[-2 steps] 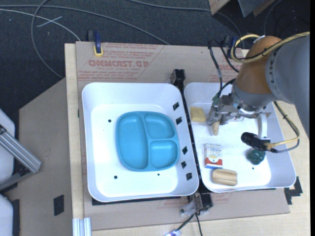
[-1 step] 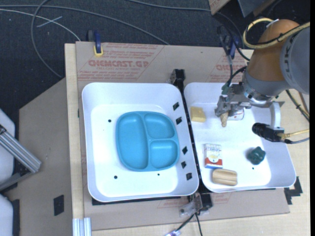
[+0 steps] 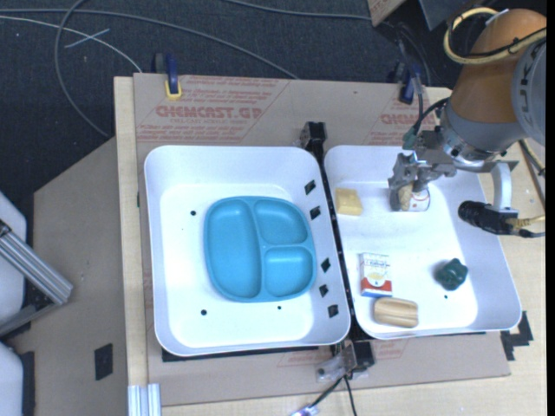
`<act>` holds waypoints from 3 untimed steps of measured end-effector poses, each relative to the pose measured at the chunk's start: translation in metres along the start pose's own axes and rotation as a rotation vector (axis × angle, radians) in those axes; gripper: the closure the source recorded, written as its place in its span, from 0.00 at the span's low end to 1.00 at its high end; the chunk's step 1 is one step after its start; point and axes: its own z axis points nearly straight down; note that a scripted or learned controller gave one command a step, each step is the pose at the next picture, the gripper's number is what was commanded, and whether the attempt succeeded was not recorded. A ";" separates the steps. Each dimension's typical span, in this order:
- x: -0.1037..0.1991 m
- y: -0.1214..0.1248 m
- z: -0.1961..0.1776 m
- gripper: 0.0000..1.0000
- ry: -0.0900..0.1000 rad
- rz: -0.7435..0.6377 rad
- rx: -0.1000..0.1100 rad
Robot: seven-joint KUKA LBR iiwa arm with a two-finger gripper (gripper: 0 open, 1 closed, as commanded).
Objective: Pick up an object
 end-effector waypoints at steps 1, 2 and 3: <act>0.000 0.001 -0.024 1.00 0.000 0.000 0.001; 0.045 0.005 -0.026 1.00 0.001 -0.004 0.002; 0.091 0.011 -0.019 1.00 0.000 -0.001 0.003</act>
